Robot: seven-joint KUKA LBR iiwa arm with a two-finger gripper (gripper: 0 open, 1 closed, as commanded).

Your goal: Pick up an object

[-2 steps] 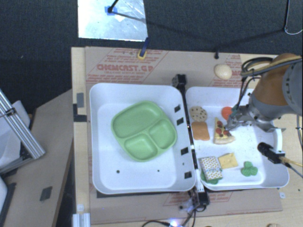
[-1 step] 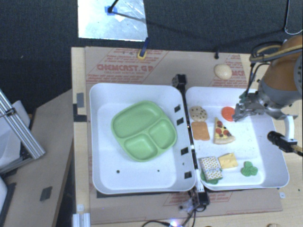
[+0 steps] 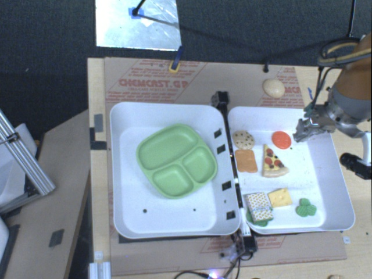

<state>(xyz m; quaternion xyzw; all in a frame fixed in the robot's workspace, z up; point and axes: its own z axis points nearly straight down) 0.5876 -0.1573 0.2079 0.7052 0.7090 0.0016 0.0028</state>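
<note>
The gripper (image 3: pixel 303 131) hangs just right of the red tomato slice (image 3: pixel 281 139), near the right bin's (image 3: pixel 331 173) far edge. Bare white floor lies below it. Its grip cannot be told.

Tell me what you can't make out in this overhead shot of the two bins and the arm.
- Gripper: small and dark over the right bin; finger state unreadable.
- Arm: cut off by the camera view's right edge.
- Patterned block: its print is too small to read, and it covers part of a green item beneath.
- Pale round object on the board behind the bins: too small to identify.
</note>
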